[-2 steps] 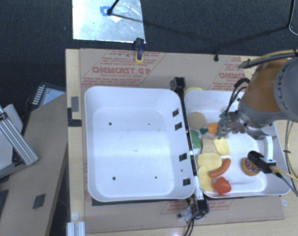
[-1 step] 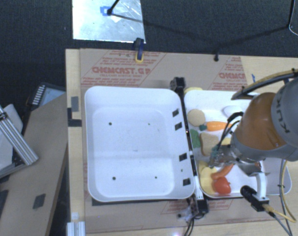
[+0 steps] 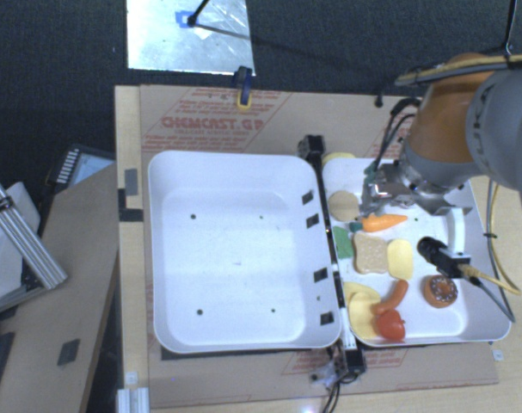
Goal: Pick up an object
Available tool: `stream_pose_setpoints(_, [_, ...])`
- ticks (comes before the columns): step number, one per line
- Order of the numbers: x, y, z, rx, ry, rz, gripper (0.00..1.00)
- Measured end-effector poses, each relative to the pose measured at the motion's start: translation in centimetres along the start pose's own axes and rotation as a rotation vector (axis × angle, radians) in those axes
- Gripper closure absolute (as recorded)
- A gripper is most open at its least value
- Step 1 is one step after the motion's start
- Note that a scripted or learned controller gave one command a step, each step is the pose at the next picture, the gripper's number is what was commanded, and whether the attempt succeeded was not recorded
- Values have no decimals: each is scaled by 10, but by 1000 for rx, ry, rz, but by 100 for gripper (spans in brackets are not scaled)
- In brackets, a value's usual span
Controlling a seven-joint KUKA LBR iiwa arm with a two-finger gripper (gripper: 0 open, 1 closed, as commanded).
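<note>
Two white bins, left bin (image 3: 235,248), right bin (image 3: 480,312) with one carrot (image 3: 383,223), one bread slice (image 3: 371,253), one donut (image 3: 439,291), one tomato (image 3: 390,324), gripper (image 3: 379,189) above, claw state unclear.

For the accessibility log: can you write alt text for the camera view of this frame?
The grey arm's gripper hangs over the right bin, above a toy carrot. That bin also holds a bread slice, a doughnut, a tomato and other toy food; the left bin sits beside it.
</note>
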State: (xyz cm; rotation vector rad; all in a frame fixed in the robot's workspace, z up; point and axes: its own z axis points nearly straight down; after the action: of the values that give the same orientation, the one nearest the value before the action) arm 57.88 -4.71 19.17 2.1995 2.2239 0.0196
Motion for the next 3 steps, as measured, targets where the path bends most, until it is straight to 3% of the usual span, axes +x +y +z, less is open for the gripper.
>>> stream_pose_setpoints(1, [47,56,8,12,1,1,100])
stream_pose_setpoints(2, [29,93,-29,10,0,6,100])
stream_pose_setpoints(3, [82,90,11,19,2,3,100])
